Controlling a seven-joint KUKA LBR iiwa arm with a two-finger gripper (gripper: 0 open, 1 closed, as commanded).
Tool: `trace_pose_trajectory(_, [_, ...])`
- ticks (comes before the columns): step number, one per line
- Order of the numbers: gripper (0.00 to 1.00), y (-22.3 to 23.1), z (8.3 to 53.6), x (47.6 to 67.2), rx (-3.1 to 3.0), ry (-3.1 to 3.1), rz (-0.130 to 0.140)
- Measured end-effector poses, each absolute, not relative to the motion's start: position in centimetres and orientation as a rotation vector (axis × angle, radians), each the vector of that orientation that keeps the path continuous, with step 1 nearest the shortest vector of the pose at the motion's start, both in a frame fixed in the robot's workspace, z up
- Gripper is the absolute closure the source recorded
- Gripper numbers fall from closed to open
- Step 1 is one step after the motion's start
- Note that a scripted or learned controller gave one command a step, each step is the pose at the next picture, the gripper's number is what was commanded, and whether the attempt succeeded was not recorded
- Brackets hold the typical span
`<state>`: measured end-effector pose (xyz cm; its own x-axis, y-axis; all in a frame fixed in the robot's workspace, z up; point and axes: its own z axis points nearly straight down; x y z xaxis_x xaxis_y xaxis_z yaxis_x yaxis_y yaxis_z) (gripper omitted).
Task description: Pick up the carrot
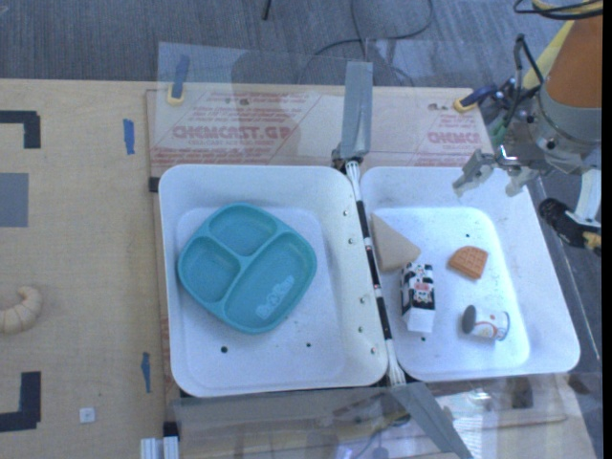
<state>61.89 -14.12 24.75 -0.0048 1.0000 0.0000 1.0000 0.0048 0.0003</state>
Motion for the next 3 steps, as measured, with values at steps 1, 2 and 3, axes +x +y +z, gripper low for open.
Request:
trace_pose_trajectory(1, [0.0,-12.3,14.1,56.7,2.215,2.228,0.001])
trace_pose_trajectory(2, [0.0,-17.4,13.3,57.4,2.568,1.807,0.001])
trace_pose_trajectory(3, [0.0,-18.3,8.8,58.7,2.24,2.197,0.005])
